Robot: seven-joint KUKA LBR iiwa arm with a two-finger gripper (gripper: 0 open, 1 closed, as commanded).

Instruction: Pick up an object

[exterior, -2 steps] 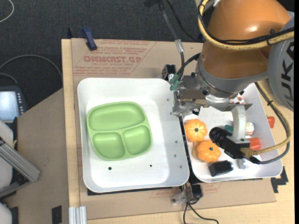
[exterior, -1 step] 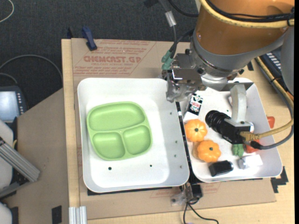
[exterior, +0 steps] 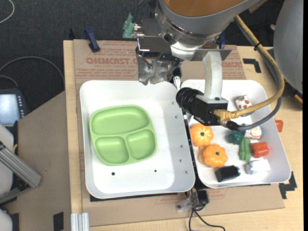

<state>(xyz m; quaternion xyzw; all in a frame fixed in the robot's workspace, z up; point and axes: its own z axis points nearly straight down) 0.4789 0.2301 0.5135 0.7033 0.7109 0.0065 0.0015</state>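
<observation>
Small pumpkins (exterior: 201,134) and other items crowd the right bin (exterior: 278,163), untouched. Gripper (exterior: 155,74) hovers above the left bin (exterior: 86,143), holding nothing; finger state unclear.

We see an evenly and brightly lit scene, the light falling from above. The two white bins (exterior: 91,143) come close to overexposure, their walls nearly washed out, and the green tray (exterior: 122,134) carries a soft sheen. Shadows are short and soft, hugging the rims and the small objects. The arm (exterior: 202,8), nearest the lens, looks slightly soft, while the tabletop (exterior: 77,71) stays reasonably sharp. The dark floor loses detail, and fine grain shows throughout.
</observation>
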